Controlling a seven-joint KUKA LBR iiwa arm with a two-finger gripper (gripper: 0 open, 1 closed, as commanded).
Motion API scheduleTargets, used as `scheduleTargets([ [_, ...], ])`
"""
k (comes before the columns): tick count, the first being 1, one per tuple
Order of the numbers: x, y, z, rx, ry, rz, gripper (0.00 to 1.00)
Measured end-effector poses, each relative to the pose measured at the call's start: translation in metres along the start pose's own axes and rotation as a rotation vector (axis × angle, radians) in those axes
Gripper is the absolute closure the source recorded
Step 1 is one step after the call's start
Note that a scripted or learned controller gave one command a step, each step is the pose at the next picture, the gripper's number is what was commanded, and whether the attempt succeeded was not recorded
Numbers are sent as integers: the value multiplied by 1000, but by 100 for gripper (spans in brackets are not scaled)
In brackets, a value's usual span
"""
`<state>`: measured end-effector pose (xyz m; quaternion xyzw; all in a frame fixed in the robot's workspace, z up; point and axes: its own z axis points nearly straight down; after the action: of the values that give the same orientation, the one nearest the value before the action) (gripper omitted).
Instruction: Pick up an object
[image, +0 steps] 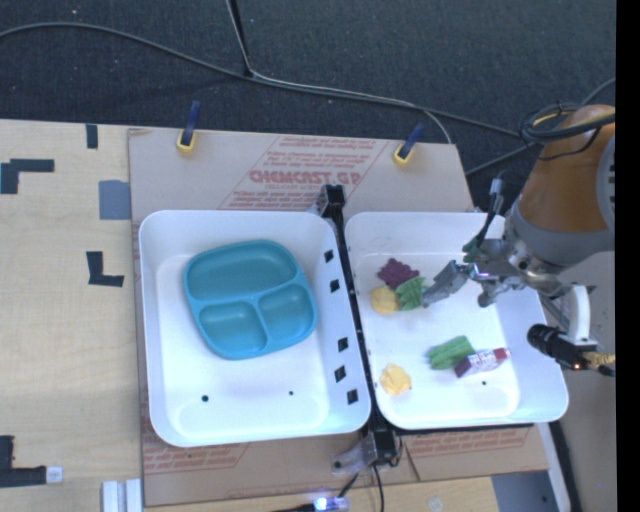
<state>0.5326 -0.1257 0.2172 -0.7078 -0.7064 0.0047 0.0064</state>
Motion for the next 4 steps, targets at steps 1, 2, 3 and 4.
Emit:
scheduleTargets([
  [1,0,3,-7,-13,-2,-4,0],
  [2,1,-4,53,-9,-1,-3,0],
  [3,-8,-5,109,-10,-2,-2,0],
  [4,-8,-4,133,-14,-3,-3,0],
])
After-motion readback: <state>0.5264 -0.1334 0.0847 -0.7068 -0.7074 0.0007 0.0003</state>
